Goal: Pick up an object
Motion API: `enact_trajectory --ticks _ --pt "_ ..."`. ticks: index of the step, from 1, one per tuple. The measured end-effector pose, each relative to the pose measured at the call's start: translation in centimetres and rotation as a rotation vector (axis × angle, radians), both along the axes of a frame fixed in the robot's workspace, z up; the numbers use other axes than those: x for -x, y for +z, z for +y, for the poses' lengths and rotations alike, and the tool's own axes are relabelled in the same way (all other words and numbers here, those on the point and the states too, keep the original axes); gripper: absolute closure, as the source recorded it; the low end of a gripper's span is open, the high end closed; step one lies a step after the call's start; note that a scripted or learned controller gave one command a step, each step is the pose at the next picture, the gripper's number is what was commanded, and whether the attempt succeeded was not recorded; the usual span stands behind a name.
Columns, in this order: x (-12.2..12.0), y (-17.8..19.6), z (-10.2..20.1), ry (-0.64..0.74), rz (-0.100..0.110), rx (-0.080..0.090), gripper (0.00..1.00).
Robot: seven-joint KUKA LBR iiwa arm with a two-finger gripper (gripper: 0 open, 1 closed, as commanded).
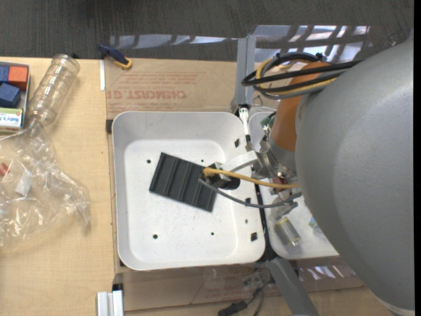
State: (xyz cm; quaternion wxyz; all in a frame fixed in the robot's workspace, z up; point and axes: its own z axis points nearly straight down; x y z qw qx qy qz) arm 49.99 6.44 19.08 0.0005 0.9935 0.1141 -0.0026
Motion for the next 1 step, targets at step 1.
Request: enact_trajectory --ticks 1 --pt "0.03 0.74 -0.15 -0.001 0.005 0.002 1.00"
